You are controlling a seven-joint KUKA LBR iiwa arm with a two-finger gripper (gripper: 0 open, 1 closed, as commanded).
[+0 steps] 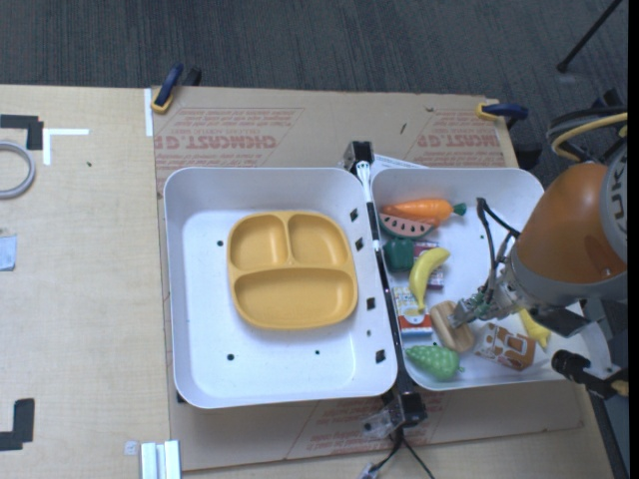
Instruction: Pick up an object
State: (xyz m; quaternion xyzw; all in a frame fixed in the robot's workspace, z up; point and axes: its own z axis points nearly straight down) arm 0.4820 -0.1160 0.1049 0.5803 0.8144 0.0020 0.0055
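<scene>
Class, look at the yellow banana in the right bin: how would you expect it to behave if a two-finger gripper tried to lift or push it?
The banana looks like a smooth, glossy toy, so it is probably light and stiff, though perhaps slippery. Its curved shape may pivot or rock when pushed. It lies against neighbouring toys, so nudging it would likely shift them.

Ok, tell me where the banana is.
The banana lies in the right bin, near its left wall, below the watermelon slice and carrot.

Glossy plastic bins (pixel 190 267) – matt yellow tray (pixel 293 269) (smooth), cardboard (pixel 230 133) beneath
</scene>
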